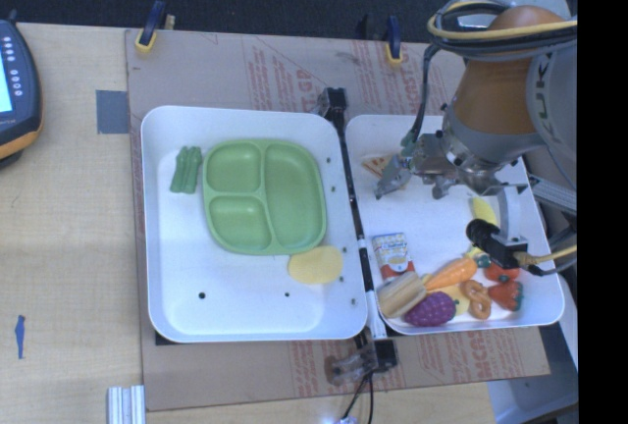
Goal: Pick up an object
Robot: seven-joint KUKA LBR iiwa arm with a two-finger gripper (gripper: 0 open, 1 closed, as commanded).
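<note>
The gripper [392, 179] hangs over the upper left part of the right bin [549, 312], and whether it is apart or together cannot be told from this angle. Just beside its tip, toward the bin's top left corner, lies a small tan piece [374, 163], too small to name.

The other toys sit well below it along the bin's near edge: a small carton [392, 253], a tan block [401, 293], a bunch of purple grapes [430, 309], a carrot [451, 273] and some red-orange pieces [494, 290]. A stretch of bare white floor lies between the gripper and this cluster.

The arm [500, 88] covers the bin's upper right. A yellow thing [482, 210] peeks out beneath it.

The left bin [167, 314] holds a green divided plate [263, 195], a green bean pod [185, 169] and a yellow chip [315, 265].
</note>
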